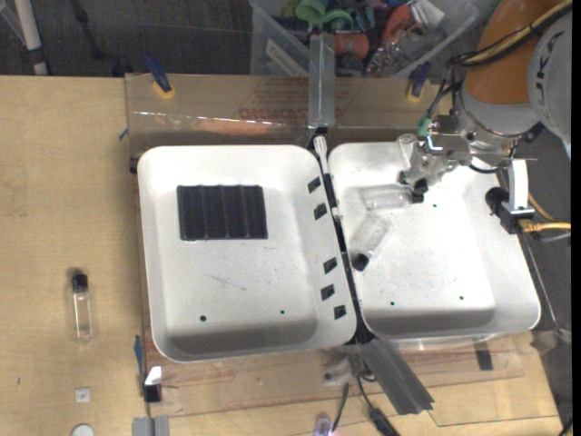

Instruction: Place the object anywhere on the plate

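The arm [508,80] came in from the right, orange band showing up top, and the gripper [417,180] sat low over the back left part of the right bin [454,284]. Just under and beside it lay a clear vial [381,198], stretched toward the bin's left wall. It was close enough to look like touching, but the glare made that impossible to confirm. Whether the gripper was spread or closed could not be told, and no grasp on anything could be made out.

A second clear vial [372,232] lay tilted just in front of the first, its black cap [359,262] pointing down toward the divider between the bins. Both of them were in the right bin, well apart from the target.

Over in the left bin [227,330], the black ribbed plate [221,212] lay flat in the back left area with nothing on it.

Out on the wooden bench [54,171], far left, a third vial [83,309] lay by itself with its dark cap toward the back. Behind the bins stood a clear tub [272,25] of colourful odds and ends.
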`<state>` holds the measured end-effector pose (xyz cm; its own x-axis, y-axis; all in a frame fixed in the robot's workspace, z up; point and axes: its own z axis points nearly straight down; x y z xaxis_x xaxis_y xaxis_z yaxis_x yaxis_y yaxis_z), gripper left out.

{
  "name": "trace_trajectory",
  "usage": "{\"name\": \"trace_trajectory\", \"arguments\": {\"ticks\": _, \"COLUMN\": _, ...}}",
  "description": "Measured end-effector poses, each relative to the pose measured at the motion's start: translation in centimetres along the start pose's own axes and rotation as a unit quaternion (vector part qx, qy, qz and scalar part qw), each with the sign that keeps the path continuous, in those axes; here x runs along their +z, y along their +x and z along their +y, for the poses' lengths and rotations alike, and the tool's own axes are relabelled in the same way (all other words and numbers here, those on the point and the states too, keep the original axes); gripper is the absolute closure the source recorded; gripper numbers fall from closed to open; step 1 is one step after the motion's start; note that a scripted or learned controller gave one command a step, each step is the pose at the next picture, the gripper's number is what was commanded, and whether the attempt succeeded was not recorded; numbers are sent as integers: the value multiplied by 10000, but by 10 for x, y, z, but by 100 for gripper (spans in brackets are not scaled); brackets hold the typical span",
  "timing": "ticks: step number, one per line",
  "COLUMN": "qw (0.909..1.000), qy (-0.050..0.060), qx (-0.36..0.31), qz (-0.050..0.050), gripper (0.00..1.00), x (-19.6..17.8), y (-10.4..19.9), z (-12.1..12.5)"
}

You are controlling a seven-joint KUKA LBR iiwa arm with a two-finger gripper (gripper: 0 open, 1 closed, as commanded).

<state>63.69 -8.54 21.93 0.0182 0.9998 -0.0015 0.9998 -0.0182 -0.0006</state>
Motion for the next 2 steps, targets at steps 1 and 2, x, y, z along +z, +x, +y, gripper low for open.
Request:
{"name": "trace_trajectory", "arguments": {"ticks": 1, "qw": 9988, "qy": -14, "qx": -486, "qz": 1, "gripper": 100, "x": -144, "y": -57, "z": -8}}
{"name": "trace_trajectory", "arguments": {"ticks": 2, "qw": 9953, "qy": -20, "qx": 970, "qz": -1, "gripper": 100, "x": -216, "y": -43, "z": 21}}
